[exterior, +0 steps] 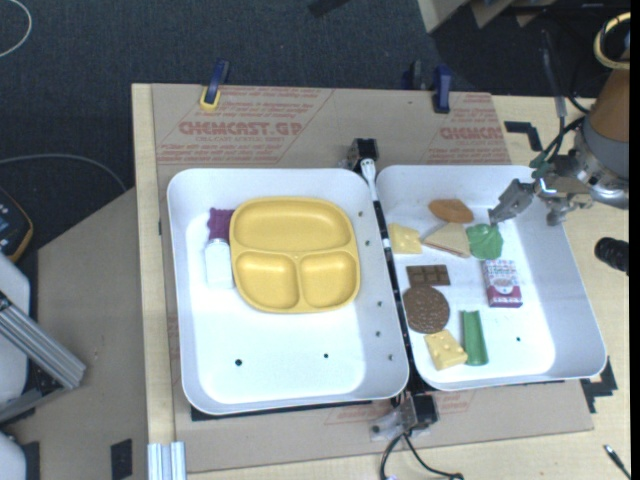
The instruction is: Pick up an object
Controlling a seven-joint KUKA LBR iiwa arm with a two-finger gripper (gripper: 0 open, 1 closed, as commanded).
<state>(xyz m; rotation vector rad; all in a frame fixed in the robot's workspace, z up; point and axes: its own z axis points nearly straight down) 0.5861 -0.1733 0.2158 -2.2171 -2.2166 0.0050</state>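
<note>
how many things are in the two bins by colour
Yellow: 3: three-compartment plastic tray, cheese wedge, holed cheese block
Brown: 3: oval bread roll, chocolate bar, round cookie
Green: 2: rounded plastic piece, long stick
Tan: 1: sandwich wedge
Red-white: 1: packet
Purple: 1: block
White: 1: bottle
Total: 12

I see a yellow divided tray (294, 252) in the white left bin (200, 358); the white right bin (570, 298) holds a green block (485, 241), brown cookie (428, 309) and red-patterned packet (502, 283).

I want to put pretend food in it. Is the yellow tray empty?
Empty: all three compartments of the yellow tray show bare plastic, nothing inside.
</note>
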